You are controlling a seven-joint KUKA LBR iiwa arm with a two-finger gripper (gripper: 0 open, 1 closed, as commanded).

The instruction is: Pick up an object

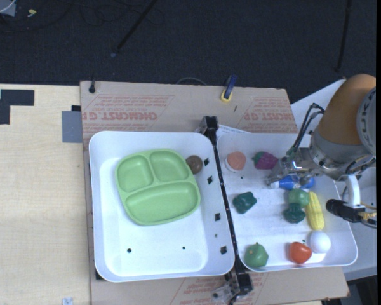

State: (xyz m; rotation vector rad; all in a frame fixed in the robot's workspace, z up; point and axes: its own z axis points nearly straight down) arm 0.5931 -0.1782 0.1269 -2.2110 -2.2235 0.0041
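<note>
My gripper (287, 172) hangs low over the right bin (273, 230), near its far right side. Directly below it lies a blue object (296, 183), which looks close to or touching the gripper. A purple item (265, 160) sits just to the left of the gripper, and a salmon round piece (236, 161) lies further left. A light green item (298, 197), a dark green item (294, 214) and a yellow corn cob (315, 210) lie just in front of the gripper.
A dark green pepper (244, 201) sits mid-bin. A green apple (256, 255), a red tomato (299, 253) and a white egg (319, 241) line the near edge. The left bin (114, 253) holds a green divided plate (157, 186) and a brown ball (194, 164).
</note>
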